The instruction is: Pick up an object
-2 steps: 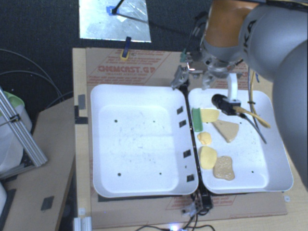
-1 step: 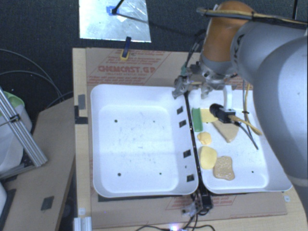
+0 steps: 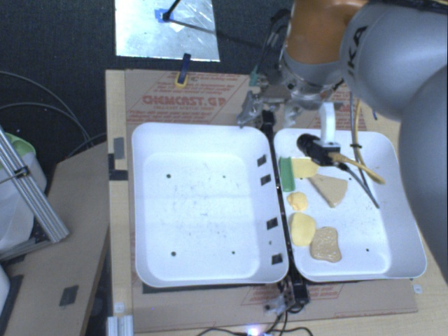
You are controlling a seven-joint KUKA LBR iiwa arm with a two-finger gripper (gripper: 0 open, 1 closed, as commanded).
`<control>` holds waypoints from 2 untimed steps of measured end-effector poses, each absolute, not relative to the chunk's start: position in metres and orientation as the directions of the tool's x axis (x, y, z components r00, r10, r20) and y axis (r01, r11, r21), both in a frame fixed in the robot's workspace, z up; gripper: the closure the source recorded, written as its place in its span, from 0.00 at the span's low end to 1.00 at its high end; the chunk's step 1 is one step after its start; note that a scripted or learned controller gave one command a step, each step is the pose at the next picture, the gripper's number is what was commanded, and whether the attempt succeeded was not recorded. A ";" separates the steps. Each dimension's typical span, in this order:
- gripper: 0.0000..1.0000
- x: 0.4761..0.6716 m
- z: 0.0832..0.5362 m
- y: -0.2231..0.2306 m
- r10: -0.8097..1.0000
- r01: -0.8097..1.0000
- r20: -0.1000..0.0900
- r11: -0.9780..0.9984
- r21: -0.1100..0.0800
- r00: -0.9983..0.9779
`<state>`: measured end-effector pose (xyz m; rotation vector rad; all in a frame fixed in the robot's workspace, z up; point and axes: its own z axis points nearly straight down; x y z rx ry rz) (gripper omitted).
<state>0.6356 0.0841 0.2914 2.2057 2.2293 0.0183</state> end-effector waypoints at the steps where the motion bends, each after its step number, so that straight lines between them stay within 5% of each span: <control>1: 0.00 0.668 0.224 0.170 1.000 1.000 0.003 0.011 0.000 -0.011; 2: 0.00 0.595 0.330 0.186 1.000 1.000 0.006 0.009 0.009 -0.009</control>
